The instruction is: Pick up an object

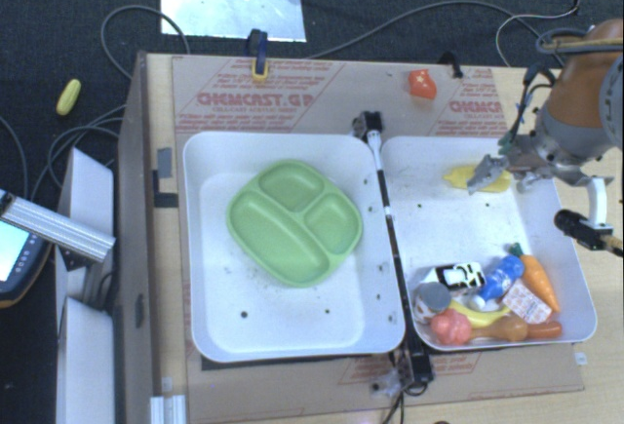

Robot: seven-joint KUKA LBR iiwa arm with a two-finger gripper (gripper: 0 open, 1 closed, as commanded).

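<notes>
Beside the right bin, the gripper, state unclear, hovers over a yellow piece: probably light, slick; grip its edges.

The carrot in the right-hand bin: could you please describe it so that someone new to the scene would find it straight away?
Look at the right bin of the two white ones, at the pile of toys in its near corner. The carrot lies at the right edge of that pile, beside a blue bottle. It is the long orange piece that tapers, with a small green top.
</notes>
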